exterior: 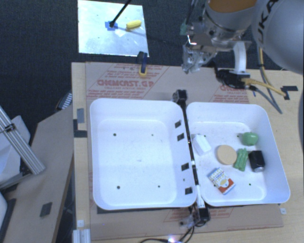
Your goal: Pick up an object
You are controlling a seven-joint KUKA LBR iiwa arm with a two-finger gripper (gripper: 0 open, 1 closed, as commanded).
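The arm (280, 28) is seen as a smooth, rounded grey casing, on which part of dark lettering is visible near the top edge. An orange band (230, 4) is set above a silvery metal wrist section, below which the small metallic gripper (192, 64) is mounted. A white bracket, a black connector and yellow and grey cables (266, 88) are attached beside the wrist.

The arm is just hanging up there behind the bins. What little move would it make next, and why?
Probably a short move toward the camera and down over the right white bin. The gripper hangs beyond the bins' far edge, while every object lies in that bin; the flat white block near the divider looks nearest to it.
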